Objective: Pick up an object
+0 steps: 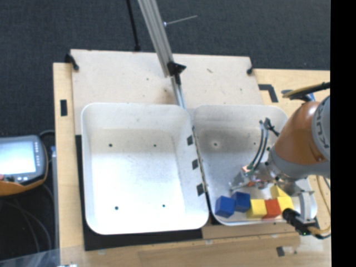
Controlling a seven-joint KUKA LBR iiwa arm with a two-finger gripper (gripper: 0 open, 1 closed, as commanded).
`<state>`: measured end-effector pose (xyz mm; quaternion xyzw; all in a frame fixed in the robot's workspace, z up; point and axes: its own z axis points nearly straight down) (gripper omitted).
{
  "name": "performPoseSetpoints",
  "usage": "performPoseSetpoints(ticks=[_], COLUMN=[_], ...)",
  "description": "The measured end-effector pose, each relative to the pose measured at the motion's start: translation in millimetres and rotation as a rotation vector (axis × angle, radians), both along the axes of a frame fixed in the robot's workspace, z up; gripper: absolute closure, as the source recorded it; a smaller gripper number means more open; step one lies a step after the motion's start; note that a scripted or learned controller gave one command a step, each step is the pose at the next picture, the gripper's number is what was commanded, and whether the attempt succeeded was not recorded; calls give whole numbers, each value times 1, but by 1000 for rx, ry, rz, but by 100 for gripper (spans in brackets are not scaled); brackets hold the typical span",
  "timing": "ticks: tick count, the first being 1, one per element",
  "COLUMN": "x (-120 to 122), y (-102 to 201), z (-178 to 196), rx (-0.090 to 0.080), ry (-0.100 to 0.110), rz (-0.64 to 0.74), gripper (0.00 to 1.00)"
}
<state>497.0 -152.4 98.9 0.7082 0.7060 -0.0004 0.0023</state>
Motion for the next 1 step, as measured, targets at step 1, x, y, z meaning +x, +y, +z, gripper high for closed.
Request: performPoseSetpoints(ticks=[1], x=[11], y=[-4], z=[-1], rx=[4], ry=[1], rz=[3], gripper=[0])
